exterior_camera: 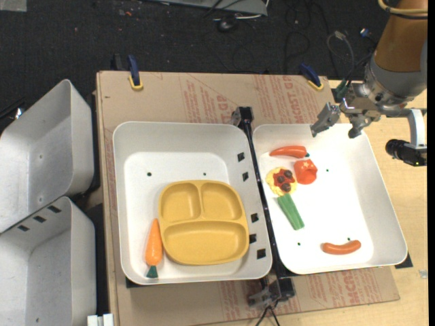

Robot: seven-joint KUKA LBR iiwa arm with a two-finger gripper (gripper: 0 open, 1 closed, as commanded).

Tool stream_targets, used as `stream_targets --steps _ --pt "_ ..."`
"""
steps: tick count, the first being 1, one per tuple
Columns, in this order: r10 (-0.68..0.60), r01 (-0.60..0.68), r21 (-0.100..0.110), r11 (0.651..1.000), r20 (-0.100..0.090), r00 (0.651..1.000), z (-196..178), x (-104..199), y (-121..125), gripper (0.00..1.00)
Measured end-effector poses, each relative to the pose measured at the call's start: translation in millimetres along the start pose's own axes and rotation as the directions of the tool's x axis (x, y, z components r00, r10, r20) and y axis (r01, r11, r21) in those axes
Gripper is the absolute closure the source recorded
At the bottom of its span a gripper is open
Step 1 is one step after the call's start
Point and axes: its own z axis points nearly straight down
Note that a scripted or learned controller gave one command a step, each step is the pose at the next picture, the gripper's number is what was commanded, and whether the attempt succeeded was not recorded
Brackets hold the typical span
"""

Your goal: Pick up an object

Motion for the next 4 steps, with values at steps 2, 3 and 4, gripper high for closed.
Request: stream_targets --steps 2,3,4 --pt "-0.003 0.003 -0.005 1.0 0.001 1.0 53 2 11 0.0" --pt "-0.004 0.004 -0.004 1.0 0.0 1.0 116 9 9 0.0" --pt "-0.001 0.001 -0.006 1.0 0.0 1.0 169 10 9 0.0"
